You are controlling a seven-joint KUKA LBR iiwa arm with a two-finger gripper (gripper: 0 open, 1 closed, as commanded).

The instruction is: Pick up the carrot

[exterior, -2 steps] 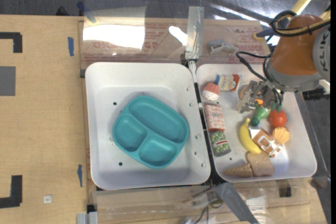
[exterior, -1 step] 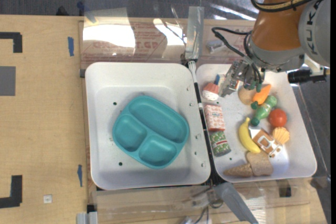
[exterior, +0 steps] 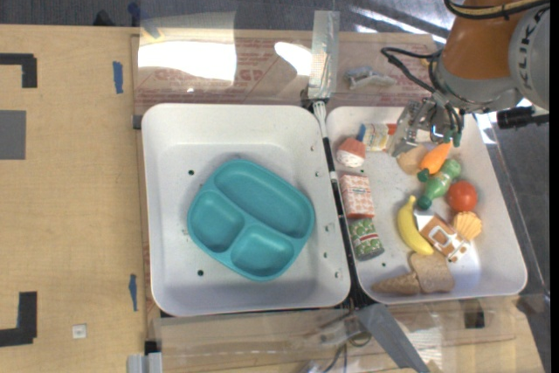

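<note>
- Hovering over the far end of the right bin, my jaws hang just above the carrot, which lies loose in the bin; from this slant I cannot tell whether they are spread or pressed together.
- My judgement: this is the approach step, with the grasp not yet made. Next I would need to line up across the carrot's narrow width, come down, and close without catching its neighbours.
- The carrot is small, orange and tapered, lying at a slant, with a green vegetable touching its near end.
- A red tomato sits just beside the carrot, nearer the camera; a yellow banana lies further that way.
- A teal divided plate rests well apart from the carrot, in the left bin.
</note>
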